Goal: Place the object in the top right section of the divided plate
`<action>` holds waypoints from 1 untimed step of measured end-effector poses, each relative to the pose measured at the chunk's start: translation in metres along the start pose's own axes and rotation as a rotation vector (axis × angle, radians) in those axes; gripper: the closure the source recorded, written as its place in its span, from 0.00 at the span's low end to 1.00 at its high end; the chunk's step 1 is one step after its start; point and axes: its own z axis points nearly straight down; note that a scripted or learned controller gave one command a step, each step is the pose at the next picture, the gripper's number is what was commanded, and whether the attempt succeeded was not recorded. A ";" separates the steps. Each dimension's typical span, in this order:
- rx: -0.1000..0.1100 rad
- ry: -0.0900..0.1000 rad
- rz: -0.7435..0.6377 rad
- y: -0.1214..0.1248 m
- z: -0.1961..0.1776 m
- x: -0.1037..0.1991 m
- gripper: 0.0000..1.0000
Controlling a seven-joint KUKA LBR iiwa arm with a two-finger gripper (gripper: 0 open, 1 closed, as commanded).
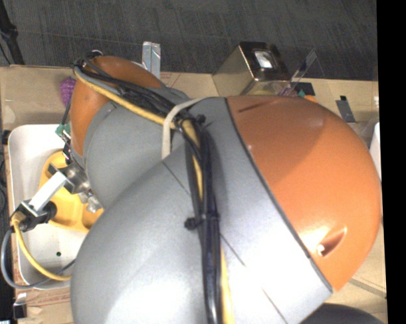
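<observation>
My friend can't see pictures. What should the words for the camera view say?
A big grey and orange robot arm covers most of the picture, reaching from the right over a white bin at the left. Under its wrist a yellow thing lies in that bin, mostly hidden.

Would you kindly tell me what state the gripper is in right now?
Gripper: cannot be told; the arm hides most of it above the left bin.

A robotics lab: a grey-and-orange industrial robot arm strung with black cables leans over a tan bench bearing a shallow white bin.
</observation>
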 end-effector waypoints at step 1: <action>-0.002 0.002 -0.379 0.031 -0.113 0.048 1.00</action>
